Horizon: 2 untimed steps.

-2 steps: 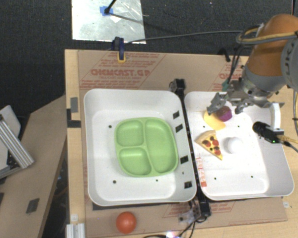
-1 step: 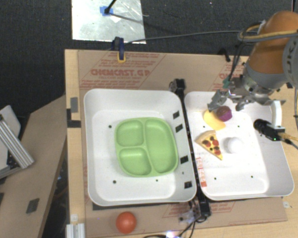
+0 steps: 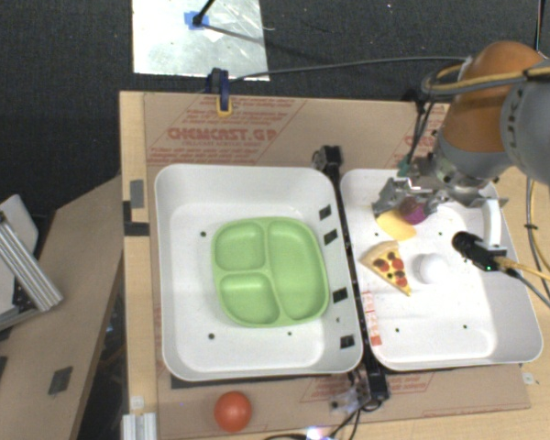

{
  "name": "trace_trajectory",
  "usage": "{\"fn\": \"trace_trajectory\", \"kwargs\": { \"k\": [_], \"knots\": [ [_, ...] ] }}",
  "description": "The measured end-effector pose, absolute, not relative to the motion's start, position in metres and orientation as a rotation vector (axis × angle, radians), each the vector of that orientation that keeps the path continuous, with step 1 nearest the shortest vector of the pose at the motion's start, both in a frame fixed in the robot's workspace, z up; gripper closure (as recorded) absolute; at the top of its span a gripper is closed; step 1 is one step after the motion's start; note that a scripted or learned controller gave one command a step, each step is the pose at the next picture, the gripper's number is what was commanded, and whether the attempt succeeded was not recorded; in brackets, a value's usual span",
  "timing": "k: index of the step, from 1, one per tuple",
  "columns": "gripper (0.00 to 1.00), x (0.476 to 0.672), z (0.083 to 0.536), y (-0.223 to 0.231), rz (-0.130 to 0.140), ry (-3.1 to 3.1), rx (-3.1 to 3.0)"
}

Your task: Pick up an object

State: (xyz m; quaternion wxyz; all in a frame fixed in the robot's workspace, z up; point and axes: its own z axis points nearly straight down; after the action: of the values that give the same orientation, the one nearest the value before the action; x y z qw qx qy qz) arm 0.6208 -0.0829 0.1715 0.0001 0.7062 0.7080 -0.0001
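My gripper [image 3: 401,193] hangs low over the back left part of the right bin [image 3: 458,337], the arm coming in from the right. Directly under it lie a purple object [image 3: 413,214] and a yellow object [image 3: 396,226], close together. I cannot tell if the gripper touches either one. A toy pizza slice [image 3: 388,266] lies a little nearer the front, beside the bin's left wall. A small white rounded object [image 3: 430,268] rests to the right of the slice.
The left bin [image 3: 188,337] holds a green divided plate [image 3: 269,270] at its middle. A red ball [image 3: 232,411] sits on the bench in front of the left bin. A foil sheet [image 3: 197,26] lies behind the bins.
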Motion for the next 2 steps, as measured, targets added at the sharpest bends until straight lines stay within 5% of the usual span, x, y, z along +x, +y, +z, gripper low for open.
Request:
{"fn": "trace_trajectory", "kwargs": {
  "k": [2],
  "knots": [
    [0.0,0.622,0.084,-0.091,0.0,2.222,2.22]
  ]
}}
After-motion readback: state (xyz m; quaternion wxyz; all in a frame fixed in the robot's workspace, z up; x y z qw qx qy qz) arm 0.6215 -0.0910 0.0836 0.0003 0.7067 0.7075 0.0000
